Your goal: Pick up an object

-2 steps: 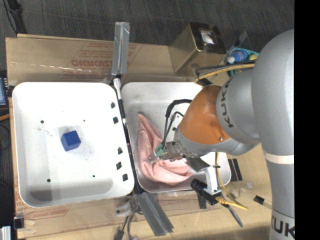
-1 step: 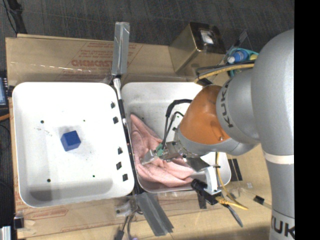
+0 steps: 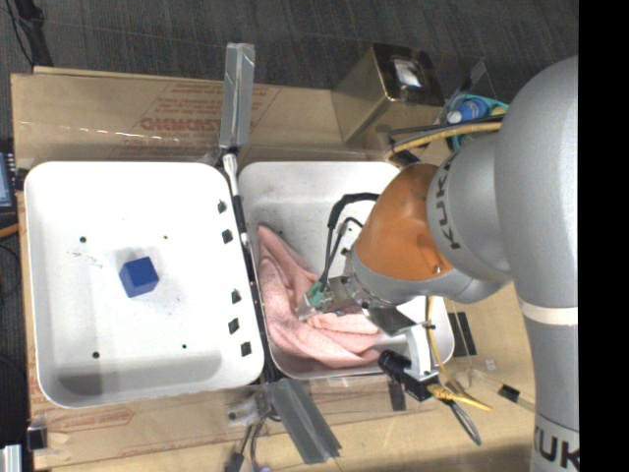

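A crumpled pink cloth [image 3: 300, 298] lies along the left and front of the right bin [image 3: 295, 180]. A small blue cube [image 3: 139, 275] rests on the floor of the left bin [image 3: 118, 190], left of its middle. The arm reaches in from the right, its orange band [image 3: 398, 239] over the right bin. My gripper [image 3: 319, 303] is low over the pink cloth, at or touching its folds. The wrist body hides most of the fingers.
A metal divider bracket [image 3: 236, 96] stands at the back between the two bins. A tan box [image 3: 388, 91] sits behind the right bin. Black cables [image 3: 339, 219] loop off the wrist. Cardboard [image 3: 118, 111] lines the bench behind the bins.
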Controlling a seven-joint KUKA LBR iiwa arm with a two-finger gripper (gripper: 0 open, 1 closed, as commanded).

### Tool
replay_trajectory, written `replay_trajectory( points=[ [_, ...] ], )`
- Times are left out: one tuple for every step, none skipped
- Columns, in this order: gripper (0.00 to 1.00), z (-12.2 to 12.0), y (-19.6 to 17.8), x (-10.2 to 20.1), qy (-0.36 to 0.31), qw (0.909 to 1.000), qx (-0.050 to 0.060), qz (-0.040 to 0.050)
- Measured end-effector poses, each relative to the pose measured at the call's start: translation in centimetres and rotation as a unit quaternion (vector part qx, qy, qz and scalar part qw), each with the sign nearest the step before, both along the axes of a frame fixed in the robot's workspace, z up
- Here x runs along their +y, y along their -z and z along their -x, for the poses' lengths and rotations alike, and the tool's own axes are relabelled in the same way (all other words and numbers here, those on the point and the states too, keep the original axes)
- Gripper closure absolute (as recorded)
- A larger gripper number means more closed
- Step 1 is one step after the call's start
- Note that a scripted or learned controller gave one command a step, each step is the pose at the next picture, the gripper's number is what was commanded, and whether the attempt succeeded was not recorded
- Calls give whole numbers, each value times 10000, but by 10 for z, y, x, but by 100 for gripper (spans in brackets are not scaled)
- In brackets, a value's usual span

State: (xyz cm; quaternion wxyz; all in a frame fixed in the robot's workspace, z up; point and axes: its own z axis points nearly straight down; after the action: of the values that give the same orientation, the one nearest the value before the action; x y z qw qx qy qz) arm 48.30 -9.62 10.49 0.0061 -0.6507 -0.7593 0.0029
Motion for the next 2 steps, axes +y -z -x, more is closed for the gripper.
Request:
replay_trajectory(
  points=[
    [0, 0, 0, 0, -1, 10000, -3, 2],
    [0, -72, 15, -12, 430, 9991, -33, 18]
  ],
)
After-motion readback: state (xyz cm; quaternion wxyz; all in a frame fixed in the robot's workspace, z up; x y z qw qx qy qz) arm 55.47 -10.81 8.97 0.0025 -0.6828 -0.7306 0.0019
